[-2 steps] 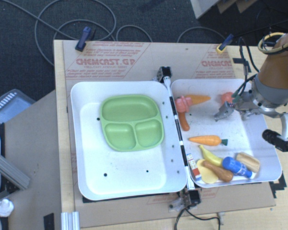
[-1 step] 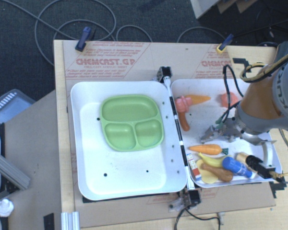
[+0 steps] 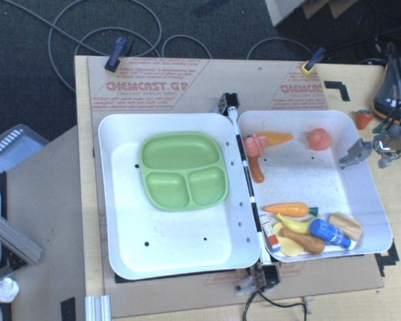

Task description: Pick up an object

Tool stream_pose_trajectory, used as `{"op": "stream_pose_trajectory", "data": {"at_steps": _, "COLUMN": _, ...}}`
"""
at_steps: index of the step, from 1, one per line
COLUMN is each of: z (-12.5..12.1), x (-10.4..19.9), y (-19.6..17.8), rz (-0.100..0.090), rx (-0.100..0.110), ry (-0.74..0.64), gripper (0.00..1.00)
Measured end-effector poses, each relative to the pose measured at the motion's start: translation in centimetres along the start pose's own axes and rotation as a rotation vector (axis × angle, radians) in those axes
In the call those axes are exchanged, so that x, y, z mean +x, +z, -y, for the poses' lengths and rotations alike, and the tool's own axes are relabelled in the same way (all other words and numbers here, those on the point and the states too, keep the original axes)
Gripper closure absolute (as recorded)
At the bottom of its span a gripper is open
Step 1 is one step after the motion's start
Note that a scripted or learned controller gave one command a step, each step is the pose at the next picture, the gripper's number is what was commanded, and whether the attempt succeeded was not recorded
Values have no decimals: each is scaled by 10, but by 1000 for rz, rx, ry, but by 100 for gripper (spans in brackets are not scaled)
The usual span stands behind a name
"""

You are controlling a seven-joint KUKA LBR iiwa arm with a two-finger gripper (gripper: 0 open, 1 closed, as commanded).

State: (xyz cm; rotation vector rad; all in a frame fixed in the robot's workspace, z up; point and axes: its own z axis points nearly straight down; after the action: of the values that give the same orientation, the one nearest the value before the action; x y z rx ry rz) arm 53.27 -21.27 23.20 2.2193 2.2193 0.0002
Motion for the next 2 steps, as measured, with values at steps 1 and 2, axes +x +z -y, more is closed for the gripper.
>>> {"op": "stream_pose_trajectory", "data": {"at_steps": 1, "z": -49, "x": -6, "y": 139, "rz": -11, "rx": 7, "ry": -4, "gripper": 0}}
{"op": "stream_pose_trajectory", "data": {"at_steps": 2, "z": -134, "x": 14, "y": 147, "rz": -1, "rx": 0, "ry": -2, "gripper": 0}}
